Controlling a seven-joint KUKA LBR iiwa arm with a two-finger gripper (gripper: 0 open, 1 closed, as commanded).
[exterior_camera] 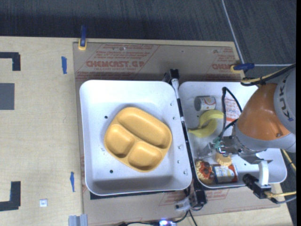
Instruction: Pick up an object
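The right bin [188, 94] holds several small objects: a yellow banana-like piece [209, 123], a small grey and white can [205, 102], a packet with red print [231, 108] and a red and orange can lying on its side [220, 173]. My gripper [221, 149] hangs low over the middle of this bin, just above the lying can and below the yellow piece. The grey wrist with its orange band [261, 114] covers the bin's right part. A yellow three-compartment tray [137, 138] lies in the left bin [94, 102].
Both bins sit on a cardboard sheet [141, 60] held by blue clamps [83, 34]. Black cables [178, 98] run along the gap between the bins. A wooden bench top [37, 126] extends to the left.
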